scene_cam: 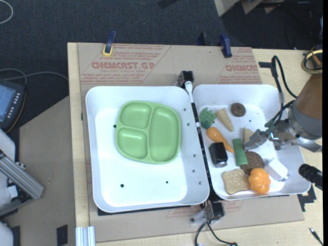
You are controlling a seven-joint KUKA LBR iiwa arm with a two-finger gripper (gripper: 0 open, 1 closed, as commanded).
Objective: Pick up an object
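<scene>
**Toy food waits in the right bin**

Toy food is what you need to grab, and all of it sits in the right bin [256, 92]. Start on the left. The left bin [102, 137] has a green plate with three parts [149, 131] lying in it. That plate is flat and wide, so it is hard to pinch. Leave it alone.

Now look at the right bin. Near its left wall you see a green broccoli toy [207, 118] and an orange carrot [217, 136] just under it. Below them is a black block [218, 154]. Next to that is a green stick [240, 153], and up above are a pale wedge [224, 119] and a small brown round cookie [237, 109]. At the bottom lie a slice of toast [235, 181] and an orange fruit [259, 180], touching each other. A brown patty [253, 161] sits just above them.

The gripper [254, 140] hangs over the middle of this bin, just above the brown patty and beside the green stick. You can see its fingers spread apart, with nothing between them.

I think the green stick or the patty is your best pick, since they are closest. Go straight down over one thing only. Line the fingers across its thin side. The pieces are crowded, so don't bump the neighbors. Close only when a finger is on each side.
</scene>
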